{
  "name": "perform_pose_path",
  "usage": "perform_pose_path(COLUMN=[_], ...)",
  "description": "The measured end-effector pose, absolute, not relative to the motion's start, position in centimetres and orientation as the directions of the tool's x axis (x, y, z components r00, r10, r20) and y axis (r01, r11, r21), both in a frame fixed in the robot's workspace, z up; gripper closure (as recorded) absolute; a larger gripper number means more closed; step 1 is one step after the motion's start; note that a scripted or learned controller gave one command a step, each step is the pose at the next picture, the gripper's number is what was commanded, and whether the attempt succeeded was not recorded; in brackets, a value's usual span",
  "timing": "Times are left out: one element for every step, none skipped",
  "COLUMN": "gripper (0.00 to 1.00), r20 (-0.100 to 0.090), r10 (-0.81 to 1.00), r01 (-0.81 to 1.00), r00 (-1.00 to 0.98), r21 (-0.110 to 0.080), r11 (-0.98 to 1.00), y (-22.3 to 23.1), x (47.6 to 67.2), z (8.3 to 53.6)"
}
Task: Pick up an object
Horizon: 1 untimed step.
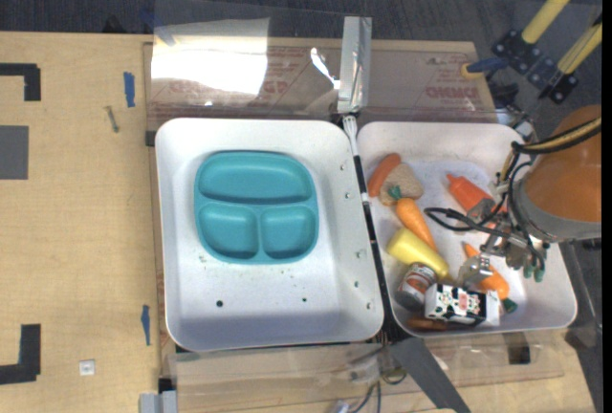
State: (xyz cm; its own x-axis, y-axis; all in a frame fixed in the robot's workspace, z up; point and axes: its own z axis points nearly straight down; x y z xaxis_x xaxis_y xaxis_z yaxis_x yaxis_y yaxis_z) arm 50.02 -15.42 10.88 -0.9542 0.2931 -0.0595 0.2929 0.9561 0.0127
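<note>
Gripper (492,258) sits low in right bin (559,311), above a carrot (488,279); grip state cannot be determined. Left bin (182,306) holds a teal tray (255,206).

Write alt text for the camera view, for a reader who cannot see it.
The arm's tool hangs low over toy food in the right bin, beside an orange carrot. The left bin holds a teal divided plate.

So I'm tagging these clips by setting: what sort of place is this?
Most likely a robotics lab test bench, not a kitchen: two white bins on a plywood table, toy food like a carrot in the right one, a teal divided plate in the left.
</note>
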Motion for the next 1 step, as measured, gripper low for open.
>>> perform_pose_path(gripper=[0.00], r20=[-0.045], r10=[0.244], r01=[0.244], r00=[-0.969], r21=[0.006], r11=[0.970], y=[-19.35], x=[50.09], z=[10.84])
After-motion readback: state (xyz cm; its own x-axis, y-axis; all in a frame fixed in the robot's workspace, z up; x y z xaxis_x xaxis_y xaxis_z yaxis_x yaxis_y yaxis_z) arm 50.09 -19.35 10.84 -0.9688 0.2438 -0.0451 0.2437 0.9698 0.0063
